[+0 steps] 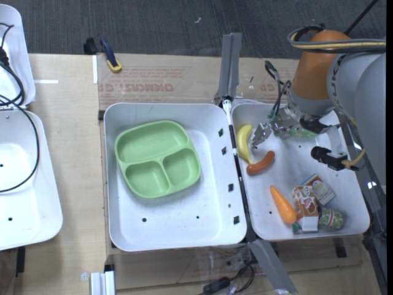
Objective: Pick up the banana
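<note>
Grey arm (359, 78) reaching in from right, orange band (319, 63) above wrist, cables looped over it. Left bin (123, 226), white and shallow, holding a green divided plate (158, 158) with three compartments, set toward bin's upper left. Right bin (350, 195), white, touching left bin along shared edge, carrying all loose items. Cardboard sheet (153, 78) with mirrored red lettering behind both bins. Grey post (231, 60) standing upright at far end of seam between bins. Snack packets (313, 198) bunched near lower right corner of right bin, green-and-white can-like item (331, 219) just beside them. Banana (244, 141), yellow, lying along left wall of right bin, near its far end, curved, resting on bin floor. Sausage (260, 163), reddish-orange, just below banana, near or touching its lower tip. Carrot (283, 204), orange, further toward near edge, apart from sausage, pointing at packets. Gripper (263, 134) low over bin, just right of banana, metallic tips angled toward it; nothing seen clamped between them; apart or together — cannot tell at this size. Blue-and-yellow clamp (109, 55) at far edge of bench, well apart from bins
</note>
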You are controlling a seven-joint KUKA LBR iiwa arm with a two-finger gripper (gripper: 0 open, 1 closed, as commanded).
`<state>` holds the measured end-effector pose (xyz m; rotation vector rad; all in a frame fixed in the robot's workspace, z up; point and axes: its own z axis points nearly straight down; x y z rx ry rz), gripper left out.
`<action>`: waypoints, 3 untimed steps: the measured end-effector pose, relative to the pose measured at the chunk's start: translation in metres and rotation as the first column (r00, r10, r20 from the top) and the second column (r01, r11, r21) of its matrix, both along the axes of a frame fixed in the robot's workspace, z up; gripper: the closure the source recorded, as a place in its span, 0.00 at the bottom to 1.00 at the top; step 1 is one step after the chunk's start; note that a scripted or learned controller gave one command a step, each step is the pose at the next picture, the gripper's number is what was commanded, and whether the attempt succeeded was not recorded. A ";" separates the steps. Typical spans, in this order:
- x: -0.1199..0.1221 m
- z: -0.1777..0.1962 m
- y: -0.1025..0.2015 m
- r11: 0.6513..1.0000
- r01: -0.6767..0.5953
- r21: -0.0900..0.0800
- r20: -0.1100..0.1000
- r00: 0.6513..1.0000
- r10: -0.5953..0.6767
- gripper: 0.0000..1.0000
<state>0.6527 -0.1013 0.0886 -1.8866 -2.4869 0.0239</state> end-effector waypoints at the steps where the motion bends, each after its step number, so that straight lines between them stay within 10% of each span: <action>1: 0.000 0.000 0.000 1.000 0.000 0.000 0.000 1.000 0.000 0.00; 3: 0.000 0.000 0.000 1.000 0.000 0.000 0.000 1.000 0.000 0.00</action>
